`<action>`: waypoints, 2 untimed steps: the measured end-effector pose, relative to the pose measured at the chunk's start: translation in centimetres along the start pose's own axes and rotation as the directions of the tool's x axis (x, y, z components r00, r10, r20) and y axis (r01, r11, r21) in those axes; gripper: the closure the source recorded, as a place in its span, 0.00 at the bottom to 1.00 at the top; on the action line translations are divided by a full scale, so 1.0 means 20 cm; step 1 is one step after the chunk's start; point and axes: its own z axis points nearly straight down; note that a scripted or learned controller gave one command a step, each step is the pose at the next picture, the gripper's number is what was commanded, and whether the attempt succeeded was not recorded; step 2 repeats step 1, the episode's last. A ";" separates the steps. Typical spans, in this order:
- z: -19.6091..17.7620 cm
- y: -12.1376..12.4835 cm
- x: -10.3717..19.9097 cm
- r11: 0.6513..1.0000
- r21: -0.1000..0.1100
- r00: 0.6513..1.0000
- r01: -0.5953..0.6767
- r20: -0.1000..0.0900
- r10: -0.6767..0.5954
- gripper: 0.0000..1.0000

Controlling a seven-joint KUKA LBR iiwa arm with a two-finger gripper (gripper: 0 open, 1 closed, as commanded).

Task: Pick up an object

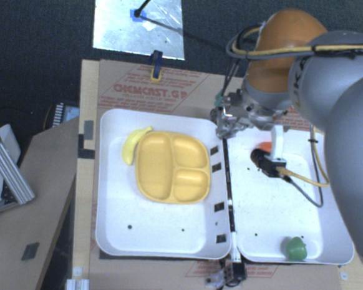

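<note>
Gripper (228, 125) is held above the far end of the wall between the bins; its opening cannot be told.
A banana (133, 145) is laid in the left bin (115, 230), its long axis running near-to-far, pressed against a yellow divided plate (170, 166); a green object (296, 248) is seen in the right bin (270, 211).

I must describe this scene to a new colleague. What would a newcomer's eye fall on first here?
First, the yellow divided plate in the middle of the left bin, with a yellow banana against its upper left edge. Then the big grey arm with its orange band at the right, its gripper over the far end of the rim between the bins. A small green object lies in the near right corner of the right bin.
</note>
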 end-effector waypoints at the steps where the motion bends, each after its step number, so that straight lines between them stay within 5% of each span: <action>1: 0.02 0.06 0.30 1.000 -0.002 1.000 0.000 0.000 0.000 1.00; 2: 0.02 0.06 0.30 1.000 -0.002 1.000 0.000 0.000 0.000 1.00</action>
